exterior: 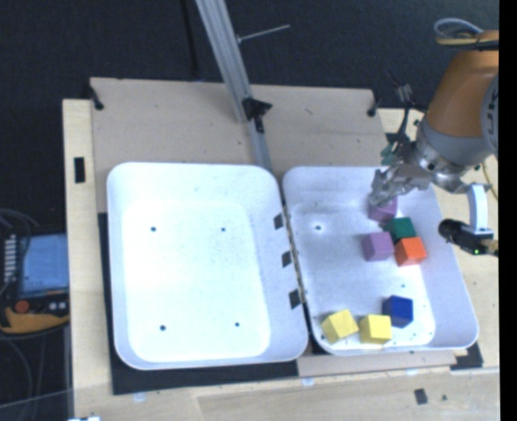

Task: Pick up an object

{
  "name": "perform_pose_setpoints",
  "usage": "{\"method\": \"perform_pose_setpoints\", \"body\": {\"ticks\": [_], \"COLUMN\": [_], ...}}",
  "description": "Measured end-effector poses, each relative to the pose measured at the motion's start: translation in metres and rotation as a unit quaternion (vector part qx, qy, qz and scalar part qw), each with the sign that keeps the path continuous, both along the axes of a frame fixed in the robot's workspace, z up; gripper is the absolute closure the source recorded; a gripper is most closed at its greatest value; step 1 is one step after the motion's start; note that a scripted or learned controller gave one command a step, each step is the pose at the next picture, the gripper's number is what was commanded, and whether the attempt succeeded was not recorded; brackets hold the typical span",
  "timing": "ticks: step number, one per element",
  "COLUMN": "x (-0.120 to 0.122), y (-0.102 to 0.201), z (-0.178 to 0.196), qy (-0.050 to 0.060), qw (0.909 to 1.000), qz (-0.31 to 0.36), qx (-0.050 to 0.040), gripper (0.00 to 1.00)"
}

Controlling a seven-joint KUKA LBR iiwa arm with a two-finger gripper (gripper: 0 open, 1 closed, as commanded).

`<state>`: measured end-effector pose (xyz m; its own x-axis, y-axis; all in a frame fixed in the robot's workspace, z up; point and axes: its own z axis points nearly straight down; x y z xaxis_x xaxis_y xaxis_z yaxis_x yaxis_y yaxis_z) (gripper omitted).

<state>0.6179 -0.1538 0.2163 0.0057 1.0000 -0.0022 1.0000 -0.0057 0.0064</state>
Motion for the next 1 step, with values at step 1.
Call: {"method": "perform_pose_setpoints", "body": {"ticks": [1], "x": [0.0012], "y": [-0.0017], "z": [0.0374], "qy": [0.0], "qw": [1.0], "qz": [0.004], "qx": [0.0001], "gripper": [1.0]}}
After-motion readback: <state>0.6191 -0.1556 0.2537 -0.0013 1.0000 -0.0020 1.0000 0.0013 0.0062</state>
